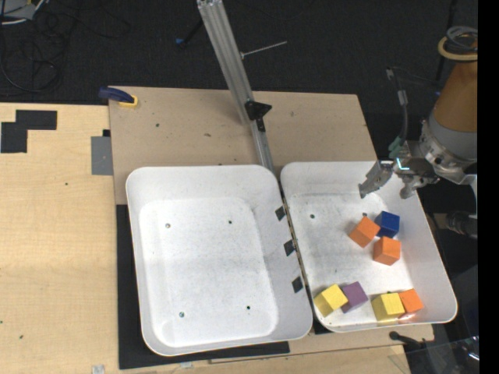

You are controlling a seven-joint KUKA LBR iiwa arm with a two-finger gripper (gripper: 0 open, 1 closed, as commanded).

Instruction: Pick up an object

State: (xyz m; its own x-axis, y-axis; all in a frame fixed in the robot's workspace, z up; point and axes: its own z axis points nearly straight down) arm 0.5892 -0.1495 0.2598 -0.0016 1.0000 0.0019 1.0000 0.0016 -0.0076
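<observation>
Nothing is picked up yet: the blocks all lie in the right bin (440, 275), an orange block (363, 231), a blue block (388, 224) and a second orange block (387, 250) clustered mid-bin, with yellow, purple, yellow and orange ones along the near rim. The hand (390, 179) hovers above the bin's far right part, fingers spread apart and holding nothing, near the cluster. Descent, grasp and lift remain. The left bin (148, 189) sits beside it on the counter (195, 127).
</observation>
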